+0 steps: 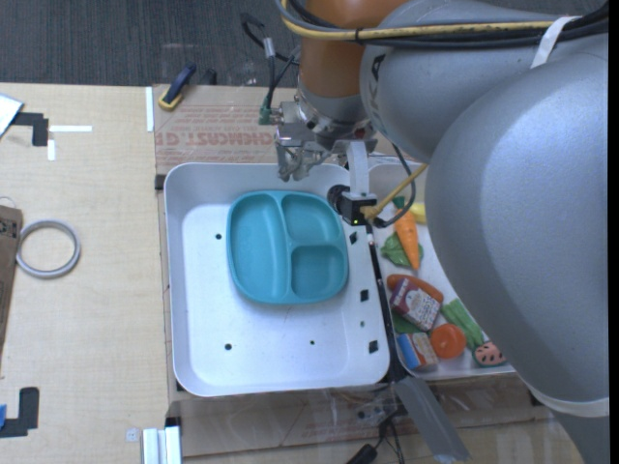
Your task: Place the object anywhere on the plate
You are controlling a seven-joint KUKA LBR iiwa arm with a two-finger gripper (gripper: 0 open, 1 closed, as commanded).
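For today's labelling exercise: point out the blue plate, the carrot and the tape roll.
blue plate [261,249]: camera view, floor of its large left compartment.
carrot [410,240]: camera view, middle of its orange body.
tape roll [21,261]: camera view, its left band.

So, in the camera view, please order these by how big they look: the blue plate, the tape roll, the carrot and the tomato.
Largest to smallest, as they look:
1. blue plate
2. tape roll
3. carrot
4. tomato
The carrot and tomato look close in size, and the arm hides part of that bin, so their order is unsure.
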